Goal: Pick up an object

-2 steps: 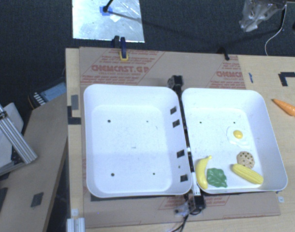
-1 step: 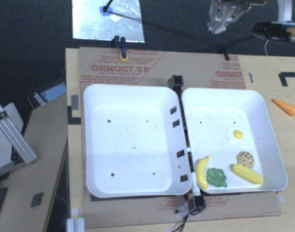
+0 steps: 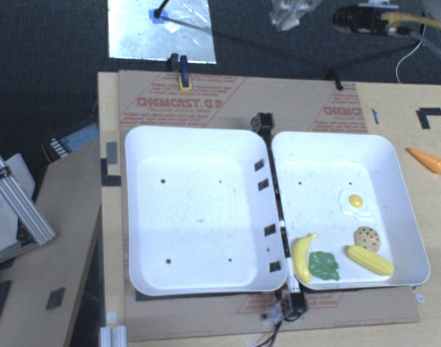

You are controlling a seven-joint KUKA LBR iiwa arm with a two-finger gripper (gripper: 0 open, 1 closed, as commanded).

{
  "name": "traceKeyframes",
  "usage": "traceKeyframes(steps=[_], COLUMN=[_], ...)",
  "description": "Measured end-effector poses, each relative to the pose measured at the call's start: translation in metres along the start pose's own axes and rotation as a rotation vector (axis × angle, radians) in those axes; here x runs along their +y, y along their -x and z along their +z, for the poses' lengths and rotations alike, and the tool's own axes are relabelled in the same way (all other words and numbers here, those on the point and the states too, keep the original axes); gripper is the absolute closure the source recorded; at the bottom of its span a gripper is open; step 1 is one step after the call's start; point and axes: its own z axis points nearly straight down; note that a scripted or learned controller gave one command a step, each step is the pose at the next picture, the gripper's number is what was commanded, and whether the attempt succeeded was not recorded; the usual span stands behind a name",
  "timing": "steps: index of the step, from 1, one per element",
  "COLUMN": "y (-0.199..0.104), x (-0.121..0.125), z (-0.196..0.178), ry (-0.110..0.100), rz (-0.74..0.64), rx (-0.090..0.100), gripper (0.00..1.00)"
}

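Observation:
The right bin holds several toy foods, all near its front right corner. A fried egg lies by the right wall, and a brown cookie sits just in front of it. A yellow corn cob lies at the front right. A yellow banana lies against the bin's left wall, touching a green leafy piece. The left bin shows a bare white floor.
An orange carrot lies on the bench to the right of the right bin. A black divider with clips runs between the bins. A shiny metal sheet lies on the floor beyond the bench. A pale grey object hangs at the top edge.

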Motion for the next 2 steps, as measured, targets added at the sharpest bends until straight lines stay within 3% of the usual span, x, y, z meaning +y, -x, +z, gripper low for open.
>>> traceKeyframes(steps=[1, 2], y=[-0.096, -0.114], x=[0.0, 0.001], z=[0.01, 0.078], ry=[-0.004, -0.007], rz=[-0.004, 0.002], rx=[0.001, -0.002], gripper=[1.0, 1.0])
